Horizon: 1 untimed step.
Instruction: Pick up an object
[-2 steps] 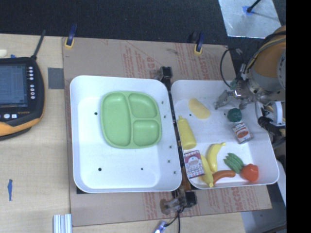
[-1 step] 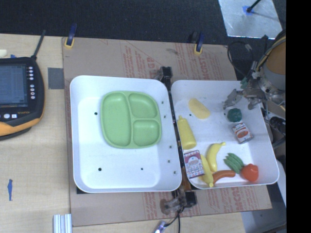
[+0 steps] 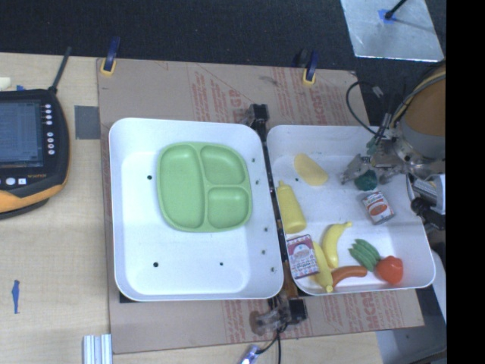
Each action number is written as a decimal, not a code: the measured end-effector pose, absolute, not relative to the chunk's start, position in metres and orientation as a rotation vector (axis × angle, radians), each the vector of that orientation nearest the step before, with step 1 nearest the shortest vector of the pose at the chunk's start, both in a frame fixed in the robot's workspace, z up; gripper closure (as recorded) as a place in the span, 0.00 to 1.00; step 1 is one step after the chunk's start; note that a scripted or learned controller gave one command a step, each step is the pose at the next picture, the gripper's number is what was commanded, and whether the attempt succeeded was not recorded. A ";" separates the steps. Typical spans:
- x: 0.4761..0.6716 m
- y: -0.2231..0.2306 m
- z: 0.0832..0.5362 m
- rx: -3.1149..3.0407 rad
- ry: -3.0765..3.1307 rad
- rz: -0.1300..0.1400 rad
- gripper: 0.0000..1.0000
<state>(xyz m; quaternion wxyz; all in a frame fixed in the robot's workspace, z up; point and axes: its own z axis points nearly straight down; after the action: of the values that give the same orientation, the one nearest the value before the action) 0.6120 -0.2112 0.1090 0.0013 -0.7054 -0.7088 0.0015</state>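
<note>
Gripper point(image 3: 369, 174), fingers spread wide, straddles a small green toy point(image 3: 367, 180) near the right bin's point(image 3: 333, 136) far right side; toy likely light, rigid, smooth plastic, so pinch across its middle, squarely.

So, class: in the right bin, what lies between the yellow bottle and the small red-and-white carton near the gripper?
In the camera view, bare white bin floor separates the yellow bottle from the red-and-white carton.
</note>
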 end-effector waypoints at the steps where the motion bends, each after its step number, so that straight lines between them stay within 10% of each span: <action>1: 0.601 -0.212 0.193 -2.220 -2.223 0.001 0.00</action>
<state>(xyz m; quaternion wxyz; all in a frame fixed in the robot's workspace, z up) 0.6008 -0.2124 0.1935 0.0001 -0.7067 -0.7075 0.0002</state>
